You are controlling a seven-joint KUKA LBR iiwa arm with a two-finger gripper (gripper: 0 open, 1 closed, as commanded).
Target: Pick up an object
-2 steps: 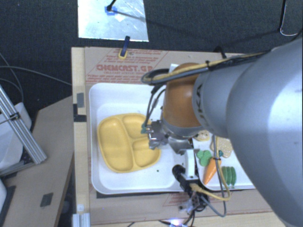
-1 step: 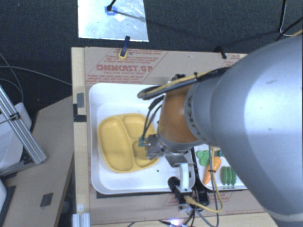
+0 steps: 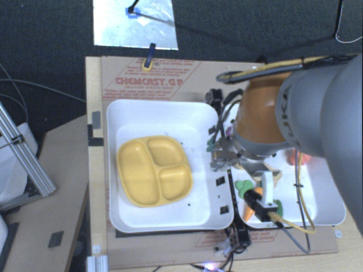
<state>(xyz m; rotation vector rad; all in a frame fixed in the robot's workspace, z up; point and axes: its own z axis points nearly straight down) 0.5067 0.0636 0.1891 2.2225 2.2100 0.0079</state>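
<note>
A yellow divided plate [image 3: 153,170] lies in the left white bin [image 3: 130,113]. My gripper [image 3: 219,154] hangs low over the ridge between the two bins, at the left edge of the right bin [image 3: 332,211]. The grey arm with its orange band [image 3: 258,115] covers most of the right bin. Beside the wrist, small things peek out in that bin: a green piece [image 3: 244,186], an orange piece [image 3: 248,213] and a reddish piece [image 3: 301,157]. I see nothing between the gripper's tips.
The bins rest on a cardboard sheet [image 3: 153,78] on the bench. A small blue and yellow tool [image 3: 149,57] lies on the sheet's far edge, and a shiny plate [image 3: 136,16] lies on the floor beyond it. An aluminium frame [image 3: 22,152] stands at the left.
</note>
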